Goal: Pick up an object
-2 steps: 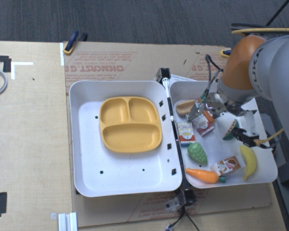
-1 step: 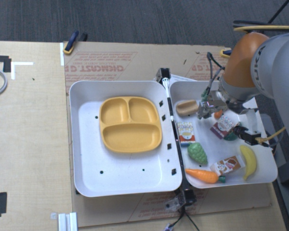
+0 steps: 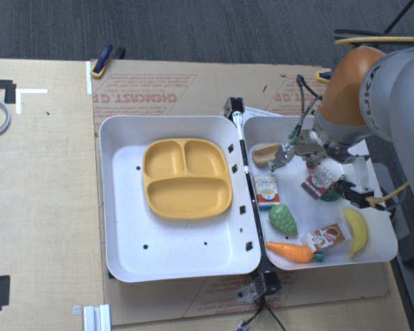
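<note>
Orange plastic carrot (image 3: 290, 252) lies nearest, at the right white bin's (image 3: 381, 248) front edge; green ridged toy fruit (image 3: 283, 220) behind it. Farther back the gripper (image 3: 294, 151) hangs over a tan bread-like piece (image 3: 264, 154) — just to its left, long axis crosswise. Gripper's opening and contents — cannot tell.

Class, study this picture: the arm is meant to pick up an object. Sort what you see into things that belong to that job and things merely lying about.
Belonging to the job:
- pincer
- right bin
- banana
- carrot
- green fruit
- small carton

Lying about:
- yellow divided plate in the left bin
- blue clamp
- cardboard sheet
</note>
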You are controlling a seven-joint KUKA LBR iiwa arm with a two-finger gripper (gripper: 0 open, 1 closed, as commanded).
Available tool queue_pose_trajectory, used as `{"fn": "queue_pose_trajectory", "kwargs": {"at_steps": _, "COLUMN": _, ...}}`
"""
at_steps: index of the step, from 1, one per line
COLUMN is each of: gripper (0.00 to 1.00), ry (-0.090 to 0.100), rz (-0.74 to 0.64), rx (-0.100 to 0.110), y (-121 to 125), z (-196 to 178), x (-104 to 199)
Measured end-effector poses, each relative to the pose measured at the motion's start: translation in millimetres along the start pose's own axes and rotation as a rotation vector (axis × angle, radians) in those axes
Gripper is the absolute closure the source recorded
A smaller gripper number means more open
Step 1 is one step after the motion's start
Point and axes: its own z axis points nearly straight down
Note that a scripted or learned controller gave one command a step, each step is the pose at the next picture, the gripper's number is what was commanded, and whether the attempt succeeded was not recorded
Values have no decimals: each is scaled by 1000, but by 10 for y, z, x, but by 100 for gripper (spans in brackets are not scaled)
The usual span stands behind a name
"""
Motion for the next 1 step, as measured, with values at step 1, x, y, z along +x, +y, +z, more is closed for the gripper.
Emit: {"fn": "queue_pose_trajectory", "kwargs": {"at_steps": 1, "gripper": 0, "ry": 8, "rz": -122, "rx": 0, "y": -621, "z": 90, "x": -505}}
